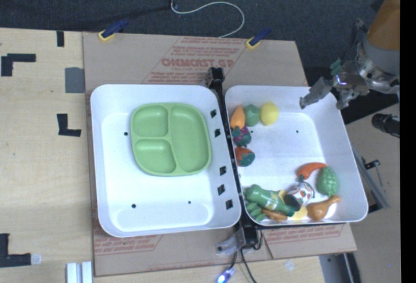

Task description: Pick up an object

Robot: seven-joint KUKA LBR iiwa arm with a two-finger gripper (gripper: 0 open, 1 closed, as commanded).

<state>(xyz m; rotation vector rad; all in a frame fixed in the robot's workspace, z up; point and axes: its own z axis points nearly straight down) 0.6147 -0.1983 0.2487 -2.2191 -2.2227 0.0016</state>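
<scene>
- Toy foods [286, 194] lie heaped in the right bin [286, 145].
- Left bin [110, 164] holds a green divided plate [171, 138].
- Hand [325, 94] hovers over the right bin's far right rim; grip state unclear.

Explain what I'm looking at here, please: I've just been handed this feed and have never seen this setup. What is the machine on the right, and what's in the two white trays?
This is one fixed camera above a bench, looking down at a slant. The machine is a robot arm, grey with an orange band, reaching in from the picture's right. Its gripper hangs over the far right edge of the right bin, with nothing visibly held. The left bin contains a green divided plate. The right bin holds small toy foods: a yellow ball-like one and an orange one near the divider, and a pile in the near corner. The job is to pick one up.
</scene>
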